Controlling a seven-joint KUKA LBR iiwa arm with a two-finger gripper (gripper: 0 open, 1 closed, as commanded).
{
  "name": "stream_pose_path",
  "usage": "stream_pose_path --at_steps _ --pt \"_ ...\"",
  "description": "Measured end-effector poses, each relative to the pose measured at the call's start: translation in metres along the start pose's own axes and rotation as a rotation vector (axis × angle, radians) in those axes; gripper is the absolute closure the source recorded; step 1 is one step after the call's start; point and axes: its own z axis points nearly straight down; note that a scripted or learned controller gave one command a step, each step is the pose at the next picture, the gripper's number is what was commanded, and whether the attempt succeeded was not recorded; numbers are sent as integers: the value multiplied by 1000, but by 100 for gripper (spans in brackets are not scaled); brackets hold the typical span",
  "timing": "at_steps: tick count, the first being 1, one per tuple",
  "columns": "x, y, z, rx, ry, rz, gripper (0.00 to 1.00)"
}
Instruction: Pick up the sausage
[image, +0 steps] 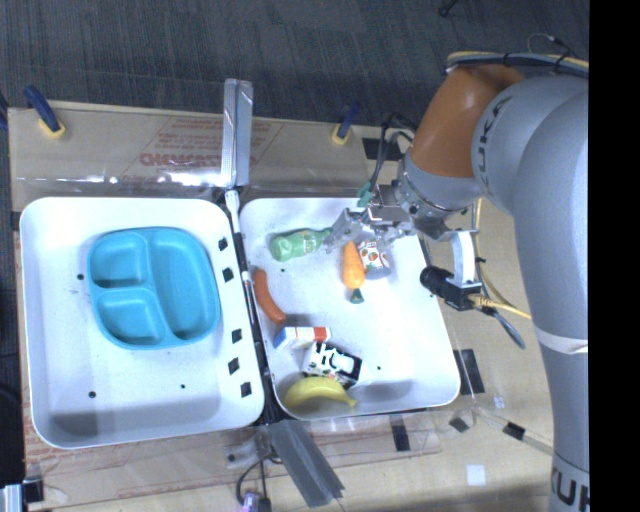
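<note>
I see the sausage (267, 296), a reddish-orange link, lying flat near the left wall of the right bin (425, 330), slanted slightly, untouched.

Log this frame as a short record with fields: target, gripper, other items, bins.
target: sausage, lying at the left wall of the right bin, untouched
gripper: gripper over the right bin's upper part, beside the carrot
other items, right bin: green bottle, banana, black-and-white toy, small white tube
left bin: left bin holds a blue divided plate
</note>
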Motion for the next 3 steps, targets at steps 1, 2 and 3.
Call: stream_pose_path --at_steps 1,2,3 --pt "35 -10 103 -1 -1 -435 0" --pt "44 -24 113 -10 -8 -595 0" --pt "44 -25 105 -4 -4 -599 100"
